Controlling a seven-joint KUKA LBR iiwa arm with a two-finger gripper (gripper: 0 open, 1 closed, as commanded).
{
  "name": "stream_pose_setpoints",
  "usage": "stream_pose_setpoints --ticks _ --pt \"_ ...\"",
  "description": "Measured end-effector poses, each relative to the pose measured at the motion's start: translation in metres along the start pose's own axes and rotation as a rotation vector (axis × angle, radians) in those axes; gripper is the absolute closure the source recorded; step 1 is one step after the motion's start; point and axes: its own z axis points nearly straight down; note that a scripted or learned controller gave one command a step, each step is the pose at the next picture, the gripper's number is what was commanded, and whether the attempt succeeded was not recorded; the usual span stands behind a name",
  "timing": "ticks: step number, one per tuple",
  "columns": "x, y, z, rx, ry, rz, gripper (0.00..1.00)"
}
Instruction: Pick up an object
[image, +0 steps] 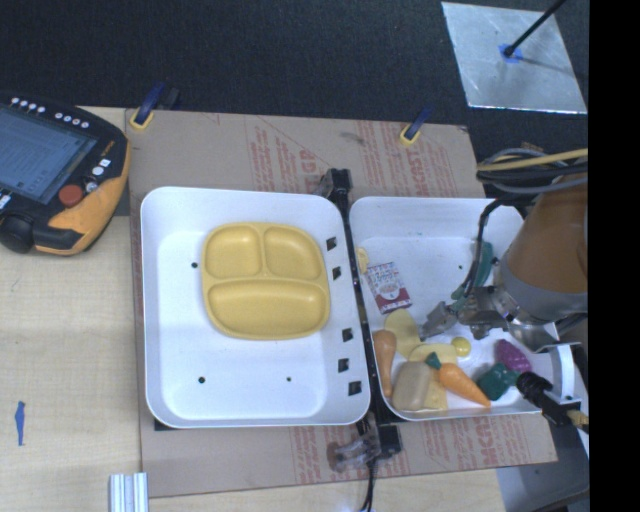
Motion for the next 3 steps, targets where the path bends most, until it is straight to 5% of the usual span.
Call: stream_pose_setpoints --ticks 1,2,3 --pt "-0.018 -0.017 0.054 0.006 -0.001 0.008 0.0" --pt "-0.019 -0.015 0.04 0.001 -0.002 0.008 1.0" --pt "0.043 0.06 -0.054 -0.013 -0.002 -0.002 1.0"
